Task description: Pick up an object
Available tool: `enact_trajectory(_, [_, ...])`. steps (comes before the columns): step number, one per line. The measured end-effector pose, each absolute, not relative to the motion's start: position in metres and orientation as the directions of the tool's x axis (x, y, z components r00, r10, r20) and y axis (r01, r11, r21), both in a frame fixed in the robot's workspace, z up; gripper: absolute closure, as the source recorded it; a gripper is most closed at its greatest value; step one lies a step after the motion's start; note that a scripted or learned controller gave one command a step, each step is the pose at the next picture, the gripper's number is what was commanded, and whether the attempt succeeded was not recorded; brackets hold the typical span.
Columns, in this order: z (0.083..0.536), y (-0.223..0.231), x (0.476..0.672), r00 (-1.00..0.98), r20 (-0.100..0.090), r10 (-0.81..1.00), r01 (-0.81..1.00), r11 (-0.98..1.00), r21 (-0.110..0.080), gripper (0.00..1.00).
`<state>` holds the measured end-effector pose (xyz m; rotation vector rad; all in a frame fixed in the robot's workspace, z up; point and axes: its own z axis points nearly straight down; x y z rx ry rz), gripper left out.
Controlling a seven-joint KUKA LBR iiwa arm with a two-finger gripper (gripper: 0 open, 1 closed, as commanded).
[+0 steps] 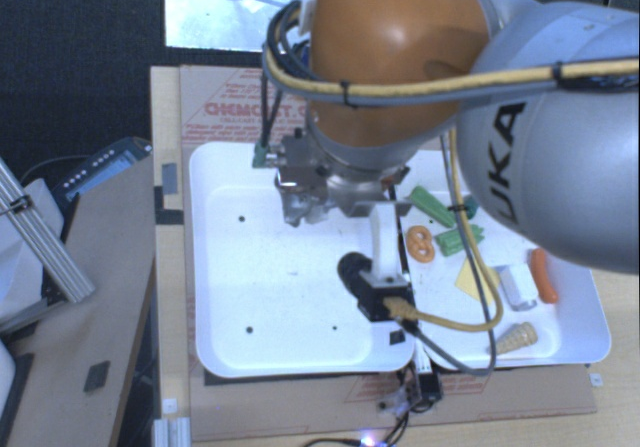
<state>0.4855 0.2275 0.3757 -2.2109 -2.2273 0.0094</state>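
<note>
grey metal claw [300,197] hangs over the shallow white left bin [250,280].
can't tell if it is clenched or released; off to its right an orange pretzel-shaped toy [421,243], a green plastic block [432,205] and a beige ridged cone [518,338] lie in the white right bin [596,333].

Two shallow white plastic bins sit side by side on a flat brown cardboard sheet with red print [220,110], which lies on the pale wooden bench [163,115]. These are the left bin [240,265] and the right bin [588,333]. Beyond the bench's far edge lies a crinkled silvery foil sheet [200,5]. Off the bench's left edge, a ribbed aluminium rail [45,250] lies tilted beside a grey keypad device with blue trim [100,165]. Both are above a tan side board [100,305], which carries a small dark square tile [97,376] near its front edge.
</note>
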Motion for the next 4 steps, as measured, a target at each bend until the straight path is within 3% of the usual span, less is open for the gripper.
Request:
enact_trajectory(1, [0.442, 0.224, 0.555, 0.0, 0.003, 1.0, 1.0, 0.0, 0.011, 1.0])
enact_trajectory(2, [0.317, 0.235, 0.482, -0.006, -0.004, 1.0, 1.0, 0.006, -0.014, 1.0])
enact_trajectory(3, [0.488, 0.234, 0.487, -0.005, 0.01, 1.0, 1.0, 0.005, 0.018, 1.0])
enact_trajectory(4, [0.442, 0.177, 0.487, 0.003, -0.001, 1.0, 1.0, -0.003, -0.001, 1.0])
